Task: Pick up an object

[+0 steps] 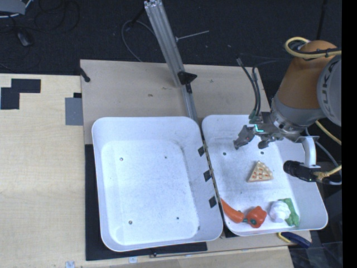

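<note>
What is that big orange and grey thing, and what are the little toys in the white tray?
That is a robot arm, seen by a camera looking down from above. At its end is a gripper, its hand for grabbing. It hangs over the right bin and holds nothing. In that bin lie a toy pizza slice, an orange carrot, a red pepper, and a white and green vegetable. Beside it is the left bin. The robot's job is picking one toy up.

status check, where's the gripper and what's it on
Gripper open, holding nothing, above right white bin. Triangular pizza-slice toy just below it. Nothing between.
</note>
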Robot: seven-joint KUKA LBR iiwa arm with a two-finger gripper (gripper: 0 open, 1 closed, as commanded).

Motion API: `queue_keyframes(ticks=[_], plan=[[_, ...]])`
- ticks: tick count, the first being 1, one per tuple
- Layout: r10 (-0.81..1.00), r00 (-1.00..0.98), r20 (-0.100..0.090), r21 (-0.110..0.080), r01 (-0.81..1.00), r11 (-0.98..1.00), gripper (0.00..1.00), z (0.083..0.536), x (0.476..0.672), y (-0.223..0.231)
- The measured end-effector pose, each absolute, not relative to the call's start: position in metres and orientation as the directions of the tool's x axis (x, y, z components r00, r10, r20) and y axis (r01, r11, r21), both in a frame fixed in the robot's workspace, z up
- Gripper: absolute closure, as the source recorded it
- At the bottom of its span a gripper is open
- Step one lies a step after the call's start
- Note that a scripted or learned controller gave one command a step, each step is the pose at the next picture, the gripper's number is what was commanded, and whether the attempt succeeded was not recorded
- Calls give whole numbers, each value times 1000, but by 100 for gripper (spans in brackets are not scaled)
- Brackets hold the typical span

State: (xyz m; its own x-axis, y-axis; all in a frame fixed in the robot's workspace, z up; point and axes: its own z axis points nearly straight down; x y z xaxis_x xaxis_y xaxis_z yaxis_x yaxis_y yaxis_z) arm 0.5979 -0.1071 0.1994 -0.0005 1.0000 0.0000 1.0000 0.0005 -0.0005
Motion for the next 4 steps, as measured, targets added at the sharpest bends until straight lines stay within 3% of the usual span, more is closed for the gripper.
queue_keyframes(ticks=[1,3,4], plan=[[1000,0,0,-1,1000,0,0,199,598,-107],[1000,-1,0,-3,1000,1,0,89,604,-101],[1000,2,0,0,1000,-2,100,102,605,-102]])
